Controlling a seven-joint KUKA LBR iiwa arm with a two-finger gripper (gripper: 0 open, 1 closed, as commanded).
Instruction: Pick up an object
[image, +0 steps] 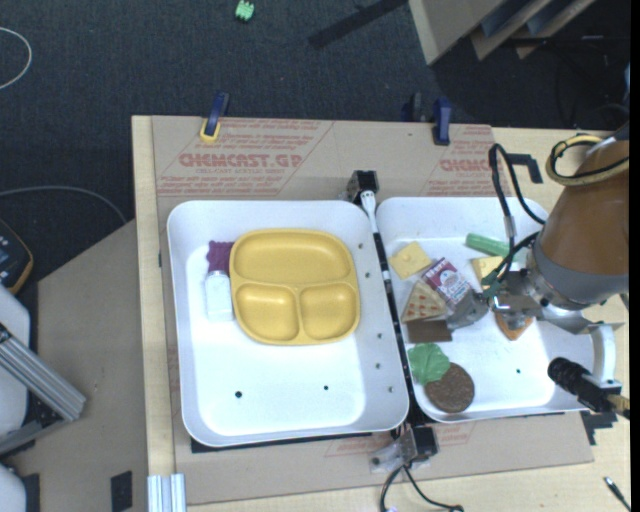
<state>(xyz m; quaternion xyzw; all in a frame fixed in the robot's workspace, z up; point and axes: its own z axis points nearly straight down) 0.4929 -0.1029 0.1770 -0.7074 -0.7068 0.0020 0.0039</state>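
Observation:
The right bin (520, 385) holds several toy foods: a yellow cheese wedge (409, 260), a red and white packet (446, 281), a tan waffle slice (420, 302), a dark brown block (426, 331), a green leaf (430, 360), a round brown cookie (451, 388), a green pod (487, 243) and a small yellow piece (486, 267). My gripper (497, 305) hangs low over the middle of this bin, just right of the packet and the waffle slice. An orange item (513, 326) peeks out beneath it. The wrist hides the gripper's lower end.
In the left bin (200, 380) lies a yellow divided plate (295, 285), with a purple item (219, 256) and a white item (217, 296) at its left side. A black clamp (363, 185) sits where the bins meet. Cables (505, 190) loop along the arm.

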